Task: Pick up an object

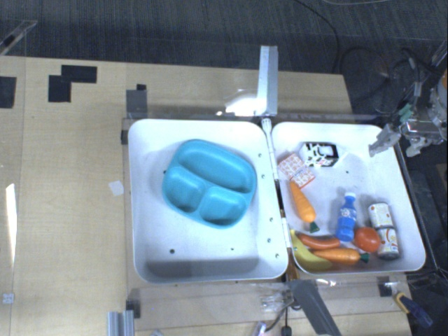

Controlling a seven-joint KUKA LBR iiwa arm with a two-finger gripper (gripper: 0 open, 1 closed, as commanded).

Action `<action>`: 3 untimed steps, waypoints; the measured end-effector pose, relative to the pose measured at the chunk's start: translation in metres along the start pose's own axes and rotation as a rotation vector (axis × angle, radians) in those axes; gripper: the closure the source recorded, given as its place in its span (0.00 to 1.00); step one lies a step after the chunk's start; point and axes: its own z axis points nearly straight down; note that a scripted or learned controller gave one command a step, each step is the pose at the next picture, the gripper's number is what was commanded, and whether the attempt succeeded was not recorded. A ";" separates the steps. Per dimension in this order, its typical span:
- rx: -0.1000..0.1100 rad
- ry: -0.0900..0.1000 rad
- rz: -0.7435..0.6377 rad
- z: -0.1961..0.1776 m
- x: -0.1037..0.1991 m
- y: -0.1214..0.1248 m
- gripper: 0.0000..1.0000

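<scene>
Can't tell if the tool [387, 140] at the right bin's [413, 208] upper right is open, and those toys crammed together lower down could easily cause a fumbled grab.

Bench [63, 187] with two white bins [203, 268]

From my station, both white bins [203, 268] read as smooth, slightly glossy plastic. The blue divided tray [208, 181] looks like matt moulded plastic. The bench [63, 208] shows pale wood grain under a reflective sheen. The toy carrot [303, 205] and blue bottle [346, 219] look plastic.
</scene>
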 end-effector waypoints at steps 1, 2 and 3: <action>-0.003 -0.002 -0.118 -0.012 -0.004 0.011 0.00; -0.009 -0.005 -0.125 -0.024 -0.003 0.013 1.00; -0.005 -0.003 -0.243 -0.098 -0.004 0.023 1.00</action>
